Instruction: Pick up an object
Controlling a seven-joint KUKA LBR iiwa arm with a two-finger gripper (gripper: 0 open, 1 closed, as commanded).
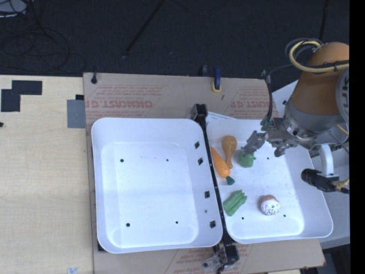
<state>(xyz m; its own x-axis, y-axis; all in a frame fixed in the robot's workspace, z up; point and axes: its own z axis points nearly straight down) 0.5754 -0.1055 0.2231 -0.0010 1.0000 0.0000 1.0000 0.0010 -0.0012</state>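
Arm over right bin, gripper touching green lump near far edge, grip unclear, carrot along left wall, pear beside it, green toy and ball near front edge

Red print runs across the cardboard sheet under the bins, along its far edge. It stands upside down from this camera, once at far left and once at far right, and is too blurred to spell out with confidence. More red lettering shows on the near edge, likewise unreadable.
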